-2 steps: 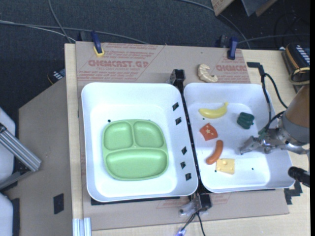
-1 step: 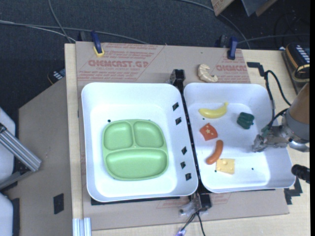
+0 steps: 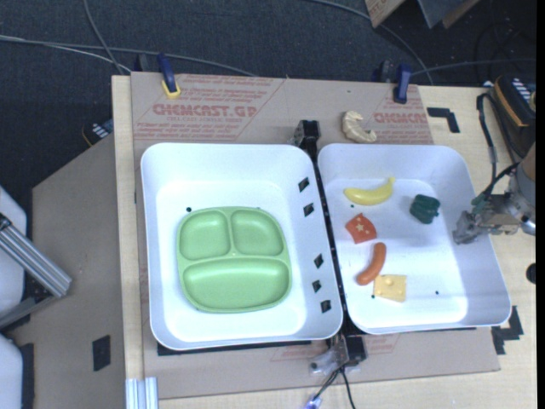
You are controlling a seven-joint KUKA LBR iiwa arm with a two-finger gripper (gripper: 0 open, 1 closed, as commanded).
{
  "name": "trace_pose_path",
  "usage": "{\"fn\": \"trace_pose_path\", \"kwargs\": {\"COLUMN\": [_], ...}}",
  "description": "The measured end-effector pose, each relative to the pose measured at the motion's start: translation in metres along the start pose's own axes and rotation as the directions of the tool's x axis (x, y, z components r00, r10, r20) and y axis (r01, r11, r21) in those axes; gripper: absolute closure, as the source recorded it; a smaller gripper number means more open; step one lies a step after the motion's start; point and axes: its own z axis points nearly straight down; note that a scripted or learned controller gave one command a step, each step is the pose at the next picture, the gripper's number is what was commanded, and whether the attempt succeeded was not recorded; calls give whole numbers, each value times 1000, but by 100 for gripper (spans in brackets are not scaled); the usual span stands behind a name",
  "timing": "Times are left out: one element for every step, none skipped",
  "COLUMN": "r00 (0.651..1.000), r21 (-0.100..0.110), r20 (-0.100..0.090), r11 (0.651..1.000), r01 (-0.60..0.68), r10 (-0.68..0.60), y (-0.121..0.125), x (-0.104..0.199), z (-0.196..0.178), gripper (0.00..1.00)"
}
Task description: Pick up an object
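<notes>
You have a green three-compartment plastic tray (image 3: 233, 259) in the left white bin (image 3: 162, 228). In the right white bin (image 3: 477, 288): yellow banana (image 3: 370, 193) at 11 o'clock, orange sausage (image 3: 371, 263), cheese wedge (image 3: 391, 288), red piece (image 3: 361, 227), green piece (image 3: 424, 208). The gripper (image 3: 473, 226) sits at 3 o'clock; whether it's wide or narrow, you cannot tell.

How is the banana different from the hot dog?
The banana is yellow; the hot dog is orange-red. The banana lies crosswise near the bin's far side; the hot dog lies slanted, nearer the front, beside the cheese. Both are long, curved toy foods in the right bin.
</notes>
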Motion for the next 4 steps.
{"fn": "trace_pose_path", "kwargs": {"r00": [1000, 1000, 1000, 1000], "r21": [0, 4, 6, 9], "r20": [0, -2, -6, -7], "r11": [1000, 1000, 1000, 1000], "r01": [0, 0, 5, 6], "r10": [0, 0, -5, -6], "y": [8, 9, 15, 19], "x": [0, 0, 50, 113], "z": [-63, -70, -79, -79], "gripper": [100, 100, 100, 100]}}
